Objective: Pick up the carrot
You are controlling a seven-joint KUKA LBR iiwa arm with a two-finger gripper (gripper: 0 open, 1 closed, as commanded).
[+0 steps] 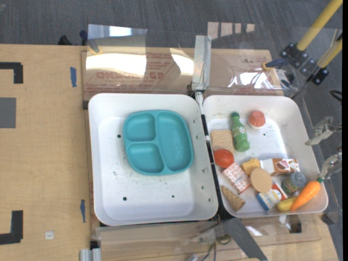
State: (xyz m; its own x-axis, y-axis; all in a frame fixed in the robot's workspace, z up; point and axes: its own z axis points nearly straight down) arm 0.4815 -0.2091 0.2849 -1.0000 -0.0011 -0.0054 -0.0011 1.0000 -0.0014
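carrot [305,194] lies in the right bin [298,109], at its near right corner, tilted, tip toward the bin's front edge, leaf end toward the right wall; touching or just beside a yellow banana-like piece [285,204] and a small can [293,182]. other toy food crowds the same bin: green bottle [238,131], tomato [223,157], round cracker [261,180], boxes. left bin [109,200] bears a teal divided plate [158,142]. gripper state: cannot tell from this view. judged step: start of approach, nothing grasped yet, carrot untouched. next move likely calls for coming down over the corner, aligning across the carrot's narrow width, minding the bin wall and the crowding can and banana
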